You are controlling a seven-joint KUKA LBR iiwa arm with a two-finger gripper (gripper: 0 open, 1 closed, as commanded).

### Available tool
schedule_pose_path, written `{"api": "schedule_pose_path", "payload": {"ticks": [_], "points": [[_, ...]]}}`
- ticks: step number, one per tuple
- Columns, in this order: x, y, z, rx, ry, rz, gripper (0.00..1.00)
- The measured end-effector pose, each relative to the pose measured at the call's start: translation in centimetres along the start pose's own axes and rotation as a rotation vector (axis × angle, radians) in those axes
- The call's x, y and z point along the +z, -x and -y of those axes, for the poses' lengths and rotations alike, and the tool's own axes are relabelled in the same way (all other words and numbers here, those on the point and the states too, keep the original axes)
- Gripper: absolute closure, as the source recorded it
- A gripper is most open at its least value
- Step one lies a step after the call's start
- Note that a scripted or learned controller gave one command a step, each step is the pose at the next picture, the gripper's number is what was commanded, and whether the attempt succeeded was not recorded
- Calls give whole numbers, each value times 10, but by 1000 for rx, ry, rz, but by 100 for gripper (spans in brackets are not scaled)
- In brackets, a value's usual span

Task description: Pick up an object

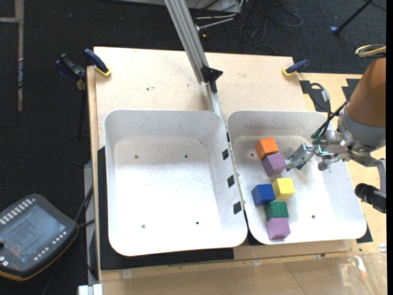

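Camera view: gripper (299,159), fingers parted, nothing between them, just beside purple cube (274,163) mid right bin (344,223). Advice: centre over it, clear of orange cube (267,147).

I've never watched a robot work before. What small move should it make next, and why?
Probably a short drop onto the upper purple cube. The gripper hangs at that cube's right side in the right bin with nothing seen between its fingers, and this cube lies nearest, with the orange cube just beyond.

The pale, speckled bench (159,78) bears two white bins, left bin (116,183) and right bin (344,201), side by side.
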State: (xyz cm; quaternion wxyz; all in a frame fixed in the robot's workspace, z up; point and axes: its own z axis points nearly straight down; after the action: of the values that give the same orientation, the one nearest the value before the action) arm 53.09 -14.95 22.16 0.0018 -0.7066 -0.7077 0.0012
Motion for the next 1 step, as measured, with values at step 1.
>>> {"api": "schedule_pose_path", "payload": {"ticks": [1], "points": [[-2, 0, -1, 1, 4, 1, 0]]}}
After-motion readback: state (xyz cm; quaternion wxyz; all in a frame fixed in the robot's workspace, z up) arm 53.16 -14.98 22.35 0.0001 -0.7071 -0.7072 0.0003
